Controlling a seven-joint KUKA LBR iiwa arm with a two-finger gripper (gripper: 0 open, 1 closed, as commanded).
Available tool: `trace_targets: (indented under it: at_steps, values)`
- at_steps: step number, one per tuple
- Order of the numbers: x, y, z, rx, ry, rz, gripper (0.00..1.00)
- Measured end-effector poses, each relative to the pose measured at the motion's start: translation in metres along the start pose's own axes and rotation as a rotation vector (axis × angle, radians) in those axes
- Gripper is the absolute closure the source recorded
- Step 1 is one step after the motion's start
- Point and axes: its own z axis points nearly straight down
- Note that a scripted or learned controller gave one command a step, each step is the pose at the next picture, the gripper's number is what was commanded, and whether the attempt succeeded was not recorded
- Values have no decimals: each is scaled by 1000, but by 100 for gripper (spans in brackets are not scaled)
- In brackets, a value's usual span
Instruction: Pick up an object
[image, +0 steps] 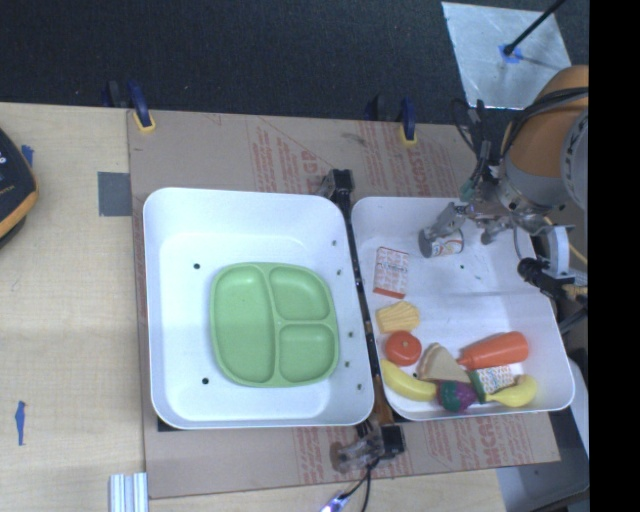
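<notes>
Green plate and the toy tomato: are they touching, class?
Apart. The camera view shows the green plate in the left bin, the tomato in the right bin, with both bin walls between.

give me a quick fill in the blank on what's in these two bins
1. The green divided plate lies in the ______ bin.
2. The plate has ______ compartments.
3. The toy food, such as the tomato and carrot, is piled at the ______ end of the right bin.
4. The gripper hangs over the ______ bin.

Missing words: left; three; near; right
</notes>
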Motion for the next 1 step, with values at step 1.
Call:
trace_targets:
  at_steps: [1]
  values:
    - [-7,-133,25,17,3,0,0]
